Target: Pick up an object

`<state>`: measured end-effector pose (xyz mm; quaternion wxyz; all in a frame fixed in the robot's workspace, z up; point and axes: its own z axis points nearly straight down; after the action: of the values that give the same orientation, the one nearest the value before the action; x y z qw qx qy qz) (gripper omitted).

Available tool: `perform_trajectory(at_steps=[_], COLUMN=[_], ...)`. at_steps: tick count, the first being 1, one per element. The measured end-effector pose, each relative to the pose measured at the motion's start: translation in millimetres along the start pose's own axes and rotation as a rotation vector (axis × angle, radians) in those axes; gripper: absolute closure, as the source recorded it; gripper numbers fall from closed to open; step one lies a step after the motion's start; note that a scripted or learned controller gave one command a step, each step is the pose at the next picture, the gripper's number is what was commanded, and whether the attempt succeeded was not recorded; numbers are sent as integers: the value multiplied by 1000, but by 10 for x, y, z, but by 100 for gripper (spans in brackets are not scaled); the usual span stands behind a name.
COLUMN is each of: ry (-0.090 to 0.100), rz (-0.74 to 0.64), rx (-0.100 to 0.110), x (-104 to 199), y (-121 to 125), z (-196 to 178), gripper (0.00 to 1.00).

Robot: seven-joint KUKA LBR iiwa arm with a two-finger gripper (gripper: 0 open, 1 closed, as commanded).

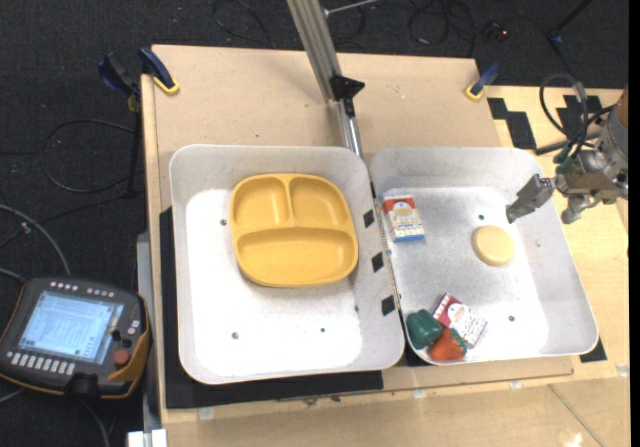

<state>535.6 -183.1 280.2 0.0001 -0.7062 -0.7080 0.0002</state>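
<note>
The right bin (560, 330) holds a pale round biscuit-like disc (493, 245), a small red, white and blue carton (404, 217), a red and white packet (464, 321) and a green and red toy piece (432, 333) in its near corner. My gripper (545, 214) hangs over the right bin's far right side, just up and right of the disc. Its two dark fingers (526, 201) stand apart, so it is open with nothing between them.
A yellow divided plate (295, 228) lies in the left bin (200, 335). A metal pole (312, 15) slants down to the gap between the bins. A teach pendant (70, 335) lies on the floor at the lower left. Clamps (160, 70) sit on the bench's far corners.
</note>
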Motion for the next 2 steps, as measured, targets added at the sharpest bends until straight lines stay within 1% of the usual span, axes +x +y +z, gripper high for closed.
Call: perform_trajectory(at_steps=[1, 2], ry=[0, 2], rz=[1, 3], rx=[0, 6], x=[0, 11], y=[0, -51], z=[-1, 631], gripper=[0, 0])
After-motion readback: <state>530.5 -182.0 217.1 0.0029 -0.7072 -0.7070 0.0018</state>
